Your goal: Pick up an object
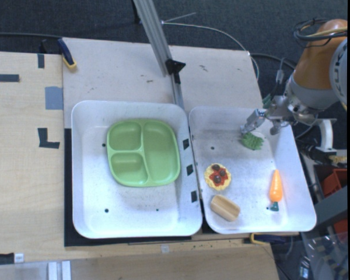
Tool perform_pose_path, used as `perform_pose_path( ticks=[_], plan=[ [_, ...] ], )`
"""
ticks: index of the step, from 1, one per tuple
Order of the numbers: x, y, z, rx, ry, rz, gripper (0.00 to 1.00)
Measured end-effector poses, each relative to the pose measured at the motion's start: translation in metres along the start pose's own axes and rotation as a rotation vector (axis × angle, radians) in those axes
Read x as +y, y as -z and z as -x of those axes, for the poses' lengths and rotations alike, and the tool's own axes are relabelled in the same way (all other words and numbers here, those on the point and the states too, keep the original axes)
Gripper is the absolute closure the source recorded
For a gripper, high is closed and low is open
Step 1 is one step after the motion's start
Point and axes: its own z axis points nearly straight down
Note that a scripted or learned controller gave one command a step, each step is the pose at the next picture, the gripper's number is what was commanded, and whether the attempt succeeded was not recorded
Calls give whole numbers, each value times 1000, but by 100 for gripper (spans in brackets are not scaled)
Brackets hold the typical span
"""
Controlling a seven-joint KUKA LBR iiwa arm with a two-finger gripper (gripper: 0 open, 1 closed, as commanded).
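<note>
We see the gripper (pixel 254 123) over the right bin's (pixel 291 156) far side, with the green broccoli piece (pixel 252 140) just beneath; its opening we cannot tell.

Two white bins side by side. Left bin (pixel 87 214): green divided plate (pixel 143 152). Right bin (pixel 291 174): broccoli (pixel 252 140) beneath the gripper (pixel 252 123), small tart (pixel 217 177), bread roll (pixel 224 207), carrot (pixel 275 186).

No words, labels, brands or numbers can be read anywhere: not on the bins, the desk or the things in them.
</note>
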Motion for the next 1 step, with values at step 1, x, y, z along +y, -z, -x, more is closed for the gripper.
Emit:
perform_pose_path(
  ticks=[1],
  plan=[
    [0, 0, 0, 0, 0, 0, 0]
  ],
)
